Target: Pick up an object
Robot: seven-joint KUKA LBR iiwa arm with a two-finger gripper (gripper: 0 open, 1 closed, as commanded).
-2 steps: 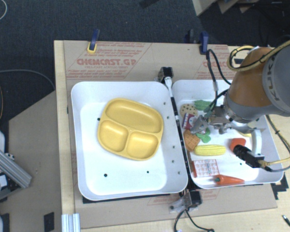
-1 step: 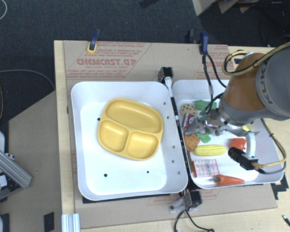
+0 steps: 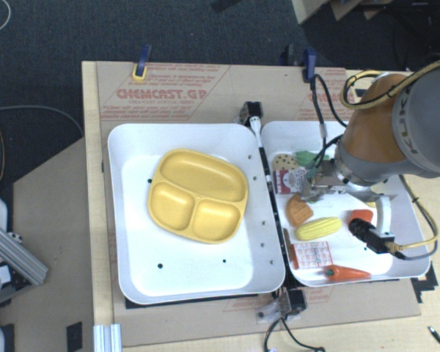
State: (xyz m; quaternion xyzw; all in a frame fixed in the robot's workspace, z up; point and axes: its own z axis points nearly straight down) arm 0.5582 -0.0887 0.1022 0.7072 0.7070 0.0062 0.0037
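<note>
The end effector (image 3: 313, 185) (finger state could not be told) was poised over the right bin (image 3: 411, 266), the corn cob (image 3: 319, 228) lying just toward the tabletop's front edge, long axis crosswise.

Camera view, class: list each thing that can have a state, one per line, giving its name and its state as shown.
Yellow divided plate: upright in the left bin, compartments bare.
Corn cob: lying on its side in the right bin.
Carrot: lying flat near the right bin's front edge.
Waffle-like toy: lying flat beside the corn cob.
Tool: low over the right bin's toys, grip hidden.
</note>
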